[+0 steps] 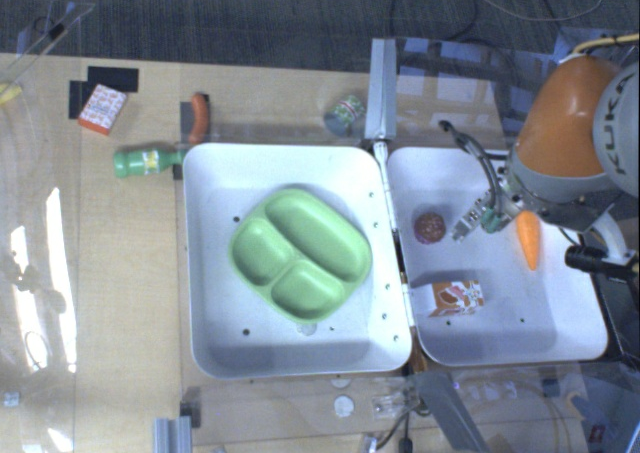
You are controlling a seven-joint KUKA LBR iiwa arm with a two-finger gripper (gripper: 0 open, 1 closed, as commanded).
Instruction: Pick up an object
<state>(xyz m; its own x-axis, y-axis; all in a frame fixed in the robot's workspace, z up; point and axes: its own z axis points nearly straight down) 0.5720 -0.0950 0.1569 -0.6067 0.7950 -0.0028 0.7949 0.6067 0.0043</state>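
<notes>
Take the right-hand shallow white bin (560,341) as your landmark. Inside it, near its middle, lies a small dark red round object (430,227), possibly a piece of toy fruit. Toward the bin's near edge from that sits a small orange-and-white printed packet (456,296), lying flat. Toward the bin's right side lies an orange carrot-shaped toy (528,240), pointing down the bin's length.

Your gripper (480,217) hangs over this bin, between the round object and the carrot, at the end of the grey arm with its orange band (565,121). You cannot tell from this angle whether it is open or closed, and nothing is visibly held in it. Its position suggests it is lining up on the round object or the carrot, both loose and well apart, so either allows a clean approach.

The left-hand white bin (210,341) holds a green divided plastic tray (300,251), probably too broad for an easy grasp. Beyond that bin, on the counter (100,271), lie a green bottle (148,160) and a small orange-and-white box (102,108), out of play.
</notes>
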